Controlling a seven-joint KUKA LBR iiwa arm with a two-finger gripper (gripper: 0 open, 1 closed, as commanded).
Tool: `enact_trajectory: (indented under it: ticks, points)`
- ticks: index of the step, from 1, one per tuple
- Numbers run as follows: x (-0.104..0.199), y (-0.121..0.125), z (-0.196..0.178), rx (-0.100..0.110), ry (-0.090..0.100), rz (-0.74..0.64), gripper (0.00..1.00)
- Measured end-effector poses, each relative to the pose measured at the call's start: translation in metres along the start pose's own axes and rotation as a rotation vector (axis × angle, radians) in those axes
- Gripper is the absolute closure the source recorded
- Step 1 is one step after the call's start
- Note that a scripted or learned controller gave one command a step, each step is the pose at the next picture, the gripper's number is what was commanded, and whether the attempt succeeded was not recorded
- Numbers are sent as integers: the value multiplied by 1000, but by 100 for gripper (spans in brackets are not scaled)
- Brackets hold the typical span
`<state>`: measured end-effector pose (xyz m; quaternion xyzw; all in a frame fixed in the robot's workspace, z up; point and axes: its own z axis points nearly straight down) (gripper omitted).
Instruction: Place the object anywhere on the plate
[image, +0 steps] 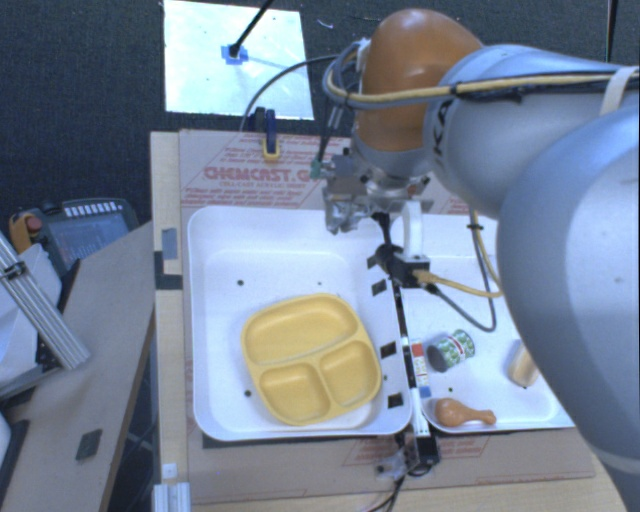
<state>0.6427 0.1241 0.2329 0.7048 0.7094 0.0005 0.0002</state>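
The jaws (350, 218), whose state I cannot tell, hang above the left bin; the yellow plate (311, 355) lies toward 7 o'clock.

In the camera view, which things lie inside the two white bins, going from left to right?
Yellow plate → small can → orange chicken leg → pale object at the arm's edge.

Board (262, 172) behind the bins: red print "CHEMCAST", followed by a "G"; the rest is hidden by the arm.
Board's front edge: faint red print, too small to read.
Can (452, 349) label: green and white, unreadable.
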Motion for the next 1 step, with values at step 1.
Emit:
enact_trajectory:
  ticks: [1]
  points:
    - [0,0,0,0,0,0,0]
